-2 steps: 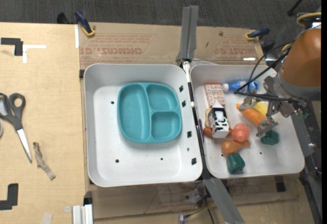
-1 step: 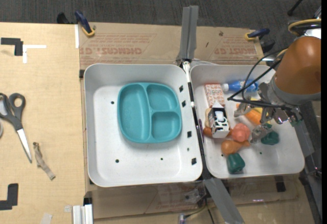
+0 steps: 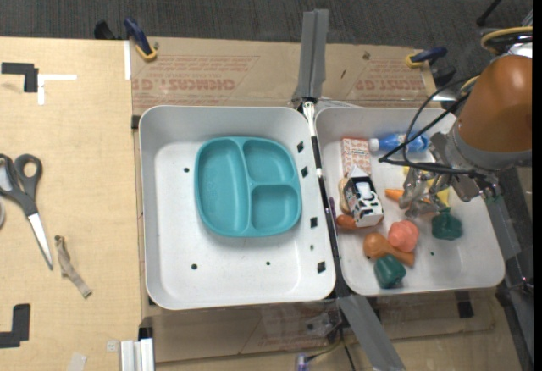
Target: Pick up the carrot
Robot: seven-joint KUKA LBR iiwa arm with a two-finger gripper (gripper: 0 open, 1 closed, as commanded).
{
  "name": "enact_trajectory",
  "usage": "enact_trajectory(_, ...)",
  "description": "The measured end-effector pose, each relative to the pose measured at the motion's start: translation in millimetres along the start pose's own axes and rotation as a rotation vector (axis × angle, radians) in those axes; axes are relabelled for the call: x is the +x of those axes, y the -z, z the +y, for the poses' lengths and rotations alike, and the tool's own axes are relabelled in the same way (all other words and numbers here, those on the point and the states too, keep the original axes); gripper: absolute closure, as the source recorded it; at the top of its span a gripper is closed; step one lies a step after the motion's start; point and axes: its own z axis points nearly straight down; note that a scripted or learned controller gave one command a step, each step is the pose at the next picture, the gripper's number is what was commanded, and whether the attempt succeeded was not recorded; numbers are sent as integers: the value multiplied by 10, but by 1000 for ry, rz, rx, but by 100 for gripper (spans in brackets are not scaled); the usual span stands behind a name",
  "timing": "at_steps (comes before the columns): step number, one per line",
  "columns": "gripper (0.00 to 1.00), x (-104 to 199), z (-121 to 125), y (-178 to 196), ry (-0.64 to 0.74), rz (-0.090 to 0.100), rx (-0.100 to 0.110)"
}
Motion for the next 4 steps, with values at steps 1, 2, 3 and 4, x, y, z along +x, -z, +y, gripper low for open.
enact_trajectory(1, 0, 0, 1, 0, 0, 0, 0)
enact_trajectory(2, 0, 162, -116, -97, 74, 4, -1)
enact_trajectory(3, 0, 293, 92, -101, -39, 5, -2)
enact_trajectory(4, 0, 574, 435, -101, 10, 5, -3)
